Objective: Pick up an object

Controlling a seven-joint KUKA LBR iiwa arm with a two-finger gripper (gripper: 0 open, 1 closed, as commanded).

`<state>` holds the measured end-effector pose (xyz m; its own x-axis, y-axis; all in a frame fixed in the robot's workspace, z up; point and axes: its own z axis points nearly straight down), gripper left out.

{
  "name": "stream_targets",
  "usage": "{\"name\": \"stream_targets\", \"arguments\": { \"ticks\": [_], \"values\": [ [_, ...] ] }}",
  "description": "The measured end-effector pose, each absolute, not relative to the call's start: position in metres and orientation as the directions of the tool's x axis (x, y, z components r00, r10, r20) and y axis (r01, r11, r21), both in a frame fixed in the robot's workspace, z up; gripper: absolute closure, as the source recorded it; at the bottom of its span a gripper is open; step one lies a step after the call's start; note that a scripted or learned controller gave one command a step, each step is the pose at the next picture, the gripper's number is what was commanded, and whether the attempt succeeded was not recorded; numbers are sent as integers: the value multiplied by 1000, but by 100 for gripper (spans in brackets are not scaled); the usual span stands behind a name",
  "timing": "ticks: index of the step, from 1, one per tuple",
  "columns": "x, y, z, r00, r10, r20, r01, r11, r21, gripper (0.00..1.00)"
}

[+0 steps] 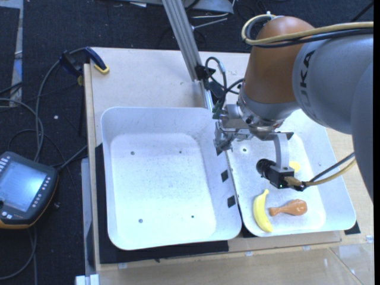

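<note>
**Over the right bin, near its left wall**

My two-finger gripper [224, 142] hangs above the right shallow white bin [332, 215], close to the wall it shares with the left shallow white bin [113, 129]. Whether my fingers are apart or together I cannot tell. A yellow plastic banana [262, 211] lies near the right bin's front edge, and an orange-brown toy chicken drumstick [289, 208] lies just beside it, toward the right. Both sit apart from my gripper. A small black device with a cable [275, 172] juts from my wrist above them. A slanted aluminium rail [183, 31] rises behind the bins.
</note>
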<state>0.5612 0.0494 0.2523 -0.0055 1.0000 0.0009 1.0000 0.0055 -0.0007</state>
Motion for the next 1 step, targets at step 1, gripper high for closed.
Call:
{"name": "stream_targets", "arguments": {
  "ticks": [1],
  "values": [
    [550, 91, 251, -4, 1000, 1, 1000, 4, -1, 100]
  ]
}}
